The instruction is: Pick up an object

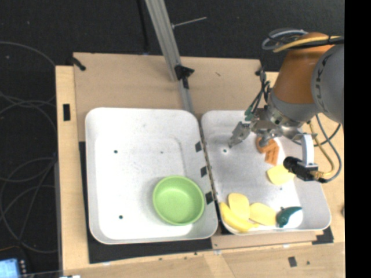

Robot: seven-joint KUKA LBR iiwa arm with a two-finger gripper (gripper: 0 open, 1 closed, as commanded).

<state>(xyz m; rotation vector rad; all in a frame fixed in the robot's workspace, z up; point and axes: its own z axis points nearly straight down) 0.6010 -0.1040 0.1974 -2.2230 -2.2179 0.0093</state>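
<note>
We see the gripper (255, 133) hanging over the right bin (232, 172), its jaws spread with nothing between them; an orange object (271, 153) lies just beside it; yellow pieces (246, 211) crowd the bin's near edge; a green bowl (178, 199) sits in the left bin (127, 149).

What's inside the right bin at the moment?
In the right bin: yellow pieces, another yellow piece, an orange object, a teal object. The arm covers part of it.
</note>
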